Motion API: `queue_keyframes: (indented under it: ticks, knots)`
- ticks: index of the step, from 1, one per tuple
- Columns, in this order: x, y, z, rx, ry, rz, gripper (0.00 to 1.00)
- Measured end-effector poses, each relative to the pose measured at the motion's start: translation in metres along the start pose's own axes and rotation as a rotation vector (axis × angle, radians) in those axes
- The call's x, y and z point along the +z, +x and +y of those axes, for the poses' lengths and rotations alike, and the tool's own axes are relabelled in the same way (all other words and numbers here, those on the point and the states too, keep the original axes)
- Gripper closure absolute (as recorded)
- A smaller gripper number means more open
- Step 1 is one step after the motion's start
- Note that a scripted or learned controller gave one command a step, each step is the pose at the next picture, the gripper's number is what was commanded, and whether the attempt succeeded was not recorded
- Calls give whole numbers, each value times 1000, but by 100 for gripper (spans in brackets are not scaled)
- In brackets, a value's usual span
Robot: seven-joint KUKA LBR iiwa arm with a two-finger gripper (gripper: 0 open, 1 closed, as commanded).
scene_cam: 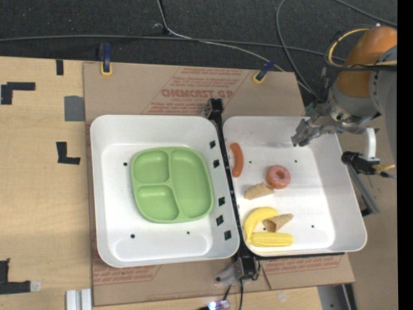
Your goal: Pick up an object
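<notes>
Pink doughnut [279, 176] flat, apparently untouched, mid right bin [335, 192]

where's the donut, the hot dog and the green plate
donut [279, 176], camera view, on its pink ring
hot dog [236, 159], camera view, middle of its length
green plate [172, 185], camera view, where its dividers meet

arm [377, 76] cut off at right edge; fingers [302, 136] too small to judge

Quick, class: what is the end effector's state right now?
End effector: over the far right corner of the right bin, nothing seen in its grasp; open or closed cannot be told.
</notes>
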State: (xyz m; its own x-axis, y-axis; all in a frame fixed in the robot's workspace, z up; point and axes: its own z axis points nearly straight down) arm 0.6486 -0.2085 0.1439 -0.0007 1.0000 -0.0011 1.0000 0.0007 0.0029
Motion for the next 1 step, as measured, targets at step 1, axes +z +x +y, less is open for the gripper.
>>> queue_keyframes:
  ticks: [1]
  knots:
    - [-62,-2,7,-1,-3,-1,100]
